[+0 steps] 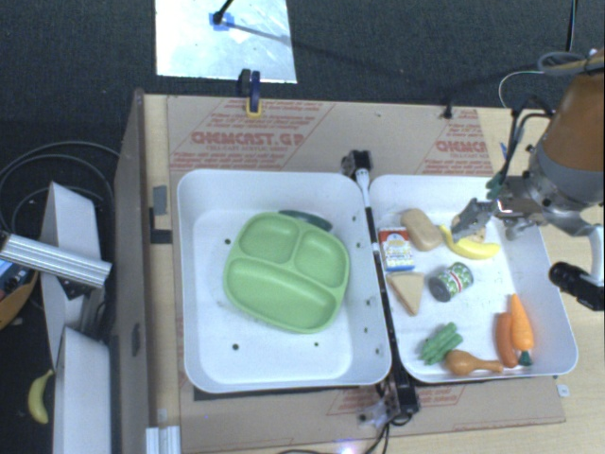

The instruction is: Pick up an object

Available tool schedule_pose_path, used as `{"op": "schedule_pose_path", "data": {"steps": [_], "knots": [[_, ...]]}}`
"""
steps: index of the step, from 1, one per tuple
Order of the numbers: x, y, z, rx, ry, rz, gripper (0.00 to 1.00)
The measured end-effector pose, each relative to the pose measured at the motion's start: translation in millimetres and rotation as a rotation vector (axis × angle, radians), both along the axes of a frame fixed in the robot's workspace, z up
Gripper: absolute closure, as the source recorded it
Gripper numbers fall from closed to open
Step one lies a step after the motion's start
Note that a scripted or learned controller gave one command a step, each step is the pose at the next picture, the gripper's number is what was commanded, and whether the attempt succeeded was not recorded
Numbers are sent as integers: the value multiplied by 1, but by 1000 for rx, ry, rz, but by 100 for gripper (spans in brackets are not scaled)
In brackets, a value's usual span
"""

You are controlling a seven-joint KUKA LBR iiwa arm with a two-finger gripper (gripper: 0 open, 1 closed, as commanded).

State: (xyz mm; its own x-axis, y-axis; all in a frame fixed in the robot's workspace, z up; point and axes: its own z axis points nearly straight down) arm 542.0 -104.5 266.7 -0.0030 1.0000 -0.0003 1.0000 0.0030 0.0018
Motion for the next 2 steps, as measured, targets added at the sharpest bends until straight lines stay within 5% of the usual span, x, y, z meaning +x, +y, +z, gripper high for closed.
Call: {"op": "schedule_pose_path", "data": {"steps": [1, 2], "knots": [[8, -57, -86, -1, 5, -6, 0], [14, -53, -186, 1, 1, -3, 0]]}}
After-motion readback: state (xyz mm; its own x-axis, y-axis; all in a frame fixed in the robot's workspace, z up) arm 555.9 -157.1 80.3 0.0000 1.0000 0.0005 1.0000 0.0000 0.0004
